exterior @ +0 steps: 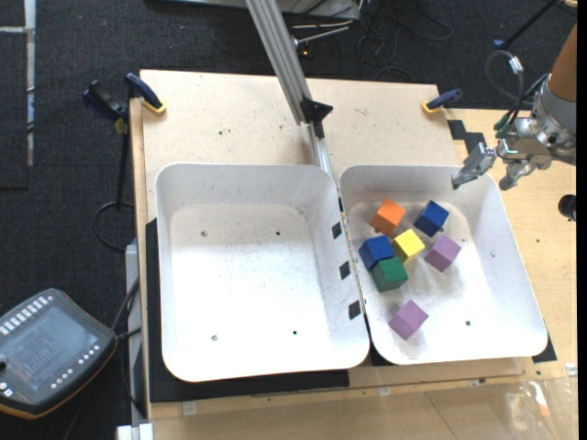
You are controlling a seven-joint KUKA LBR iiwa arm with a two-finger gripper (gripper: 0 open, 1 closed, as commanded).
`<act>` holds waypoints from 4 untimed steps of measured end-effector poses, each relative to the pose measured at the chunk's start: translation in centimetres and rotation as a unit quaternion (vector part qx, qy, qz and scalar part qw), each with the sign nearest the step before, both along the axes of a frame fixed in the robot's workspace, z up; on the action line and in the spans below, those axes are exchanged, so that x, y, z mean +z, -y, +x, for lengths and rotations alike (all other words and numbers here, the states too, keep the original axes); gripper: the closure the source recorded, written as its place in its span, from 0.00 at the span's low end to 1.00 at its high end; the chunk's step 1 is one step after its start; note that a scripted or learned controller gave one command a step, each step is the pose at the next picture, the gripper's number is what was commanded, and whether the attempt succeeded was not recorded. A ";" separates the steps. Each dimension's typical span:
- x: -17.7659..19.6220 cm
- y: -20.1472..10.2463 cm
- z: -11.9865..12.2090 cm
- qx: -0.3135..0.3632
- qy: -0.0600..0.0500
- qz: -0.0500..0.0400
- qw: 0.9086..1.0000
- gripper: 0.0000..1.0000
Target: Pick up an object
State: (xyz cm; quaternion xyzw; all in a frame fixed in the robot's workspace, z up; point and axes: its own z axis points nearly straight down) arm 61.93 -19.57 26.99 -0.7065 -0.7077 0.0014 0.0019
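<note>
Camera view: end effector [490, 168] sits above the far right corner of the right bin [514, 273], fingers spread apart, nothing between them. Arm [559, 108] comes in from the right edge.

Blocks are all in the right bin, clear of the end effector. Orange block [389, 215] and dark blue block [432, 217] are nearest the far wall. Yellow block [409, 244] sits between them and a bit nearer. Blue block [375, 250] touches green block [391, 273]. Purple block [442, 252] is just right of the yellow one. A second purple block [408, 319] lies apart, toward the near wall.

Left bin [183, 246] sits beside it on the worktop [229, 108]. Teach pendant [50, 351] at bottom left, off the worktop.
</note>
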 end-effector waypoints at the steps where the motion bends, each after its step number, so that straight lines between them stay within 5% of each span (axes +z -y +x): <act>1: 0.3 0.0 0.1 0.001 0.002 -0.001 1.000 0.00; 4: -14.9 -0.5 0.2 0.000 0.000 0.000 1.000 0.00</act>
